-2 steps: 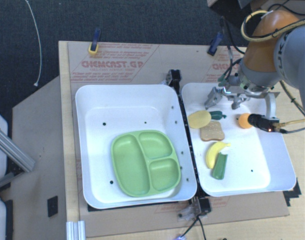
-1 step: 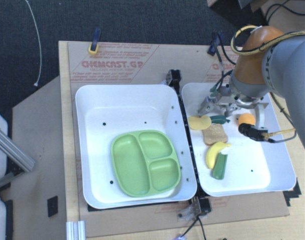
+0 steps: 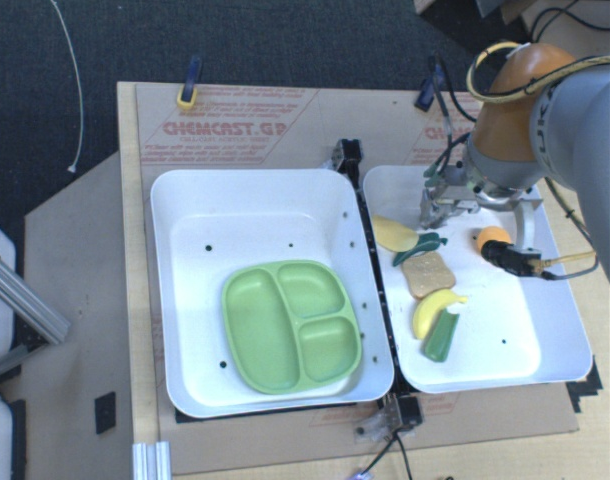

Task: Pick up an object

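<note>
Banana [image 3: 430,308], bottle [image 3: 440,335] and bread [image 3: 428,273] crowd right bin [image 3: 545,363]'s left side.

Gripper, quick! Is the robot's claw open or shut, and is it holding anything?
Gripper: cannot be told from this view. It hangs over the right bin, near the teal piece, with nothing seen held.

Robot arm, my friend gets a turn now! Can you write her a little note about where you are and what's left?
Gripper: low in the right bin, above the toy food; can't tell if it's open or shut.
Things: banana, green bottle, bread slice, pale yellow piece, all near the right bin's left side; orange piece further right. Green divided plate in the left bin.
Done: nothing seen lifted.
Left: pick one up.
</note>
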Action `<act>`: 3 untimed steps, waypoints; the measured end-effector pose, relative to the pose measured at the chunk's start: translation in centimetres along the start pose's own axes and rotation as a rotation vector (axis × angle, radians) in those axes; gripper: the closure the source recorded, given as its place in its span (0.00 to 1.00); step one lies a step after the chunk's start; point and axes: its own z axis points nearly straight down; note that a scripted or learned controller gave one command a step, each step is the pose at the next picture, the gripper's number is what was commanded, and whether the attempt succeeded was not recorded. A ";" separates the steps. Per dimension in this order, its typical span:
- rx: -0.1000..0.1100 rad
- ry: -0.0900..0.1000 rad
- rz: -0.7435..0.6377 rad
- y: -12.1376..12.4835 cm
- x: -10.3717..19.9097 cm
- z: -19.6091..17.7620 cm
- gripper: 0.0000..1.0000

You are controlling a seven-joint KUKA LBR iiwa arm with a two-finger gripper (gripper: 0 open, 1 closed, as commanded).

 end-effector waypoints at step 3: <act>-0.007 -0.002 -0.001 0.1 0.3 -14.8 1.00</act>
